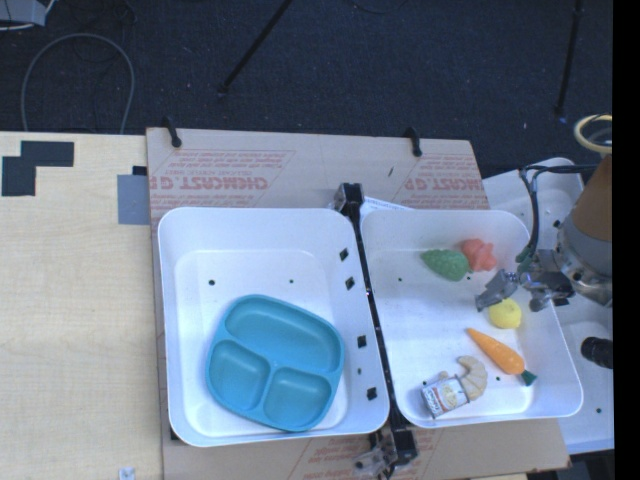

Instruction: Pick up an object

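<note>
The pincer [508,290] hangs low over the right bin [420,393], just above the yellow lemon [506,315]; whether it is parted or closed cannot be told, and nothing shows in its grip. Beside the lemon lie an orange carrot [497,352], a green vegetable [446,263] and a pink toy [480,254].

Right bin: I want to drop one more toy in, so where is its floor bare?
The right bin is bare across its left half, from the divider to the green toy and the can. Its right side is crowded: pink toy, lemon, carrot and gripper.
</note>
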Robot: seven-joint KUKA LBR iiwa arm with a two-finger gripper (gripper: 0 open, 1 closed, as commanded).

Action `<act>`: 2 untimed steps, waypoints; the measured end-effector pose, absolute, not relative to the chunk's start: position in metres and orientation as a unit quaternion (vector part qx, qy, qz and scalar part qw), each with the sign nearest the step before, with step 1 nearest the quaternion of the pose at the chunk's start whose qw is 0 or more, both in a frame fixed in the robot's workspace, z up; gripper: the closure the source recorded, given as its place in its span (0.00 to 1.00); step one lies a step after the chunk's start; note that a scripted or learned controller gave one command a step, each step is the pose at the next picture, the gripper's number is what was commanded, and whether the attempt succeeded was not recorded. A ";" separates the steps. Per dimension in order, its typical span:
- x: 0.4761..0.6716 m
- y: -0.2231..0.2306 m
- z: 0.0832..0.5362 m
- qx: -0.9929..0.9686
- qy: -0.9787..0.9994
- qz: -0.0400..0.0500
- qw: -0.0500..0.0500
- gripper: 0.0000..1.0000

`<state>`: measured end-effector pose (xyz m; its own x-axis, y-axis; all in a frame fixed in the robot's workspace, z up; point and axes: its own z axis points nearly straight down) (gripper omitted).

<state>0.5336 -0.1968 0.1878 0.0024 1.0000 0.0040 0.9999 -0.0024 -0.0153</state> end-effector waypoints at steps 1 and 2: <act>0.537 -0.197 0.195 -0.707 -0.707 0.001 0.002 0.00; 0.538 -0.196 0.151 -0.707 -0.707 0.002 0.003 0.00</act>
